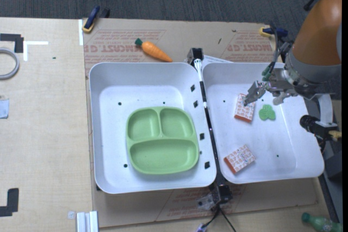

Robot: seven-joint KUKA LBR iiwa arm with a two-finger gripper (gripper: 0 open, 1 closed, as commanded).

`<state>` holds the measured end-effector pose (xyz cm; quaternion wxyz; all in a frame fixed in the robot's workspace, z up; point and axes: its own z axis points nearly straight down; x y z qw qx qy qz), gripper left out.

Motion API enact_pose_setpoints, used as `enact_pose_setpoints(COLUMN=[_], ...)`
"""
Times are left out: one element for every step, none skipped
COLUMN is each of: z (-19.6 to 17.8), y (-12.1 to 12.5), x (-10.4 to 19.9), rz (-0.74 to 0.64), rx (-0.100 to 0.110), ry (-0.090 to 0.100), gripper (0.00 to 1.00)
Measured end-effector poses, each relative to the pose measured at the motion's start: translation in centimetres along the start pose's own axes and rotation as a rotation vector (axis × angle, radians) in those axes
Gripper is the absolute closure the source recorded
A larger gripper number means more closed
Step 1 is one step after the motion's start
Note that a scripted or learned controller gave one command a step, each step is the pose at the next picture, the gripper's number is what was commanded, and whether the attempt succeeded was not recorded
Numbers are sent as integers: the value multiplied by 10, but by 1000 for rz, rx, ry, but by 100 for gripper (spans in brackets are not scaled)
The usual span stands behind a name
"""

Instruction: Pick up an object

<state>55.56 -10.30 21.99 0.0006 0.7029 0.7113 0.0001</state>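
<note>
The right bin (304, 163) holds a red-and-white patterned box (244, 108), a second such box (239, 158) near its front wall, and a small green leafy piece (266, 113). My gripper (263, 99) hangs over the back of this bin, just above the green piece and right of the upper box. It is open, and I see nothing between its fingers. One fingertip (250, 99) is close to the upper box's top edge.
In the left bin (106, 133) lies a green divided plate (162, 140). A toy carrot (154, 50) rests on the cardboard behind the bins. Clamps (91, 19) sit at the cardboard's back corners. The grey and orange arm (321, 35) fills the right side.
</note>
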Motion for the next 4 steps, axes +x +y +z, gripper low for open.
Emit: enact_pose_setpoints(z=[79, 128, 118, -44], y=[38, 41, 41, 14], x=[9, -25, -25, -8], rz=[-5, -126, -124, 9], rx=[1, 2, 1, 0], ry=[0, 1, 0, -1], gripper=[0, 0, 100, 100])
